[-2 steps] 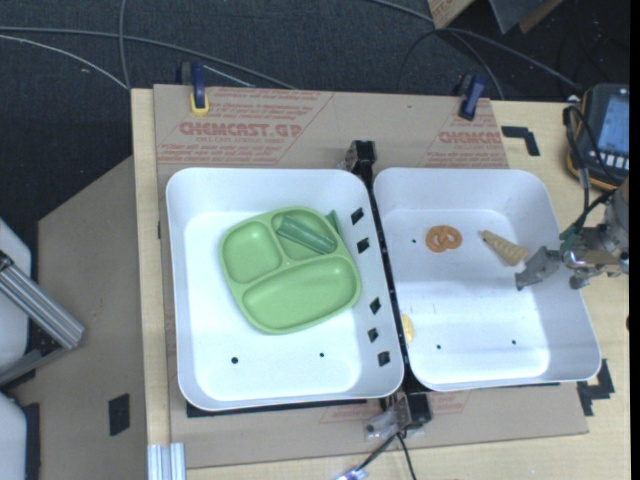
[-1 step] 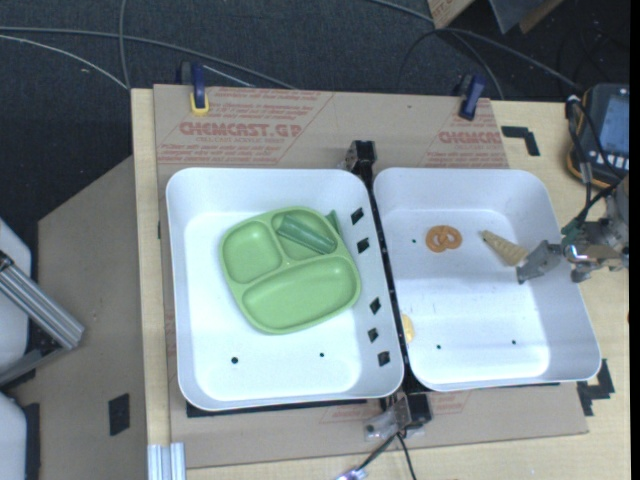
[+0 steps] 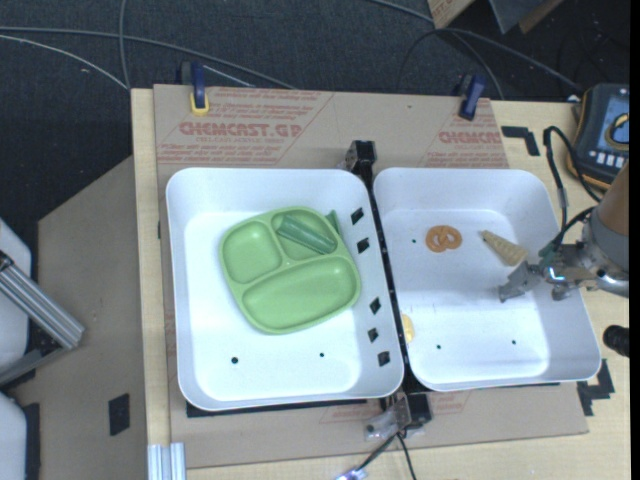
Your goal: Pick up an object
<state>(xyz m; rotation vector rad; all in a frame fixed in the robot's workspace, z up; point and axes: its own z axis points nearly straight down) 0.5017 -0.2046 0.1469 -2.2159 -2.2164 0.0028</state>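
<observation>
In the right bin (image 3: 480,368) lie an orange pretzel-shaped ring (image 3: 443,238) and, just right of it, a tan wedge-shaped piece (image 3: 503,247). A small yellow item (image 3: 406,328) sits against that bin's left wall. My gripper (image 3: 522,282) reaches in from the right and hovers low over the bin floor, below and slightly right of the tan piece. It is open and nothing lies between its fingers. The left bin (image 3: 270,368) holds a green divided plate (image 3: 290,293) with a darker green item (image 3: 308,234) in its upper right compartment.
The two bins meet at a black divider with clips (image 3: 375,258). A cardboard sheet (image 3: 250,128) lies under both bins, held by blue clamps (image 3: 200,93) at the back. Cables trail from the arm (image 3: 610,243) at the right edge.
</observation>
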